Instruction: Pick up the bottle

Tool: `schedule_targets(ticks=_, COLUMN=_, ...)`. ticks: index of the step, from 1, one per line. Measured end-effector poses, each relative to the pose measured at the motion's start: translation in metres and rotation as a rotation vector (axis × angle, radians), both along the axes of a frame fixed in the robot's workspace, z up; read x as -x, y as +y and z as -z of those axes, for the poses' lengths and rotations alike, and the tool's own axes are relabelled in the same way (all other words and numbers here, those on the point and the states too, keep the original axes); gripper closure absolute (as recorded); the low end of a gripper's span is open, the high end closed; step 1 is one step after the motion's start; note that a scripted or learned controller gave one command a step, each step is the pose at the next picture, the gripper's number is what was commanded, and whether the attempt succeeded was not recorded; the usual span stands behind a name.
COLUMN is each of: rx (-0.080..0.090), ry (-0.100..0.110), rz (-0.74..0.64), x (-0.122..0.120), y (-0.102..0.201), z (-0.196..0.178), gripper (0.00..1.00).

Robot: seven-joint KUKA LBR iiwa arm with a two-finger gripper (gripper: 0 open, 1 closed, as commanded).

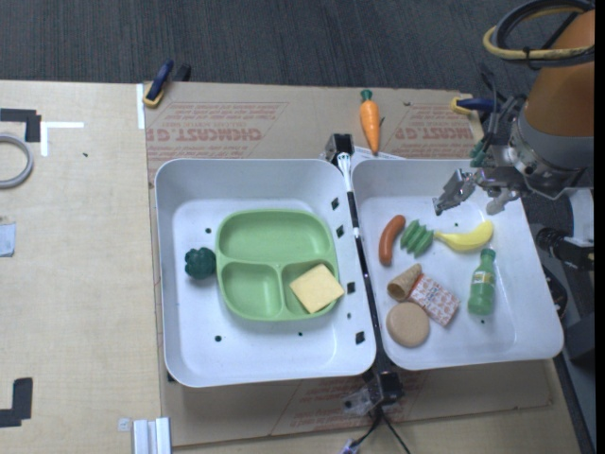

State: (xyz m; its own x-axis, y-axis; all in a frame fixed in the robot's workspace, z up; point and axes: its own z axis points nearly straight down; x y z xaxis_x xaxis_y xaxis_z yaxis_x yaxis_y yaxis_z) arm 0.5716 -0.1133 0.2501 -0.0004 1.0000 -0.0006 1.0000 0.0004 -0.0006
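One green plastic bottle (482,283) is seen in the right of two white bins (529,334), on a cardboard-covered counter (227,126); the hand (470,187) is spread open, nothing gripped.

A pale green three-compartment plastic tray (248,237) holding a yellow cheese-like wedge (316,288) sits in the left white bin (180,339) beside a dark green broccoli toy (199,264), while an orange toy carrot (369,121) lies on the cardboard (236,126) behind.

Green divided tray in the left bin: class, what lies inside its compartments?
The green tray holds one thing: a yellow block, like a cheese slice, tilted in its lower-right compartment. The other two compartments show bare green. What the block covers cannot be seen.
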Motion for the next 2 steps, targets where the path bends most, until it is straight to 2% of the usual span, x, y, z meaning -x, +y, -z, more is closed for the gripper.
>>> schedule_targets(ticks=1, rx=0.001, ry=0.0, rz=0.0, x=0.0, y=0.0, z=-0.009, gripper=1.0)
schedule_targets(ticks=2, rx=0.0, ry=0.001, rz=-0.079, x=0.072, y=0.136, z=-0.002, gripper=1.0)
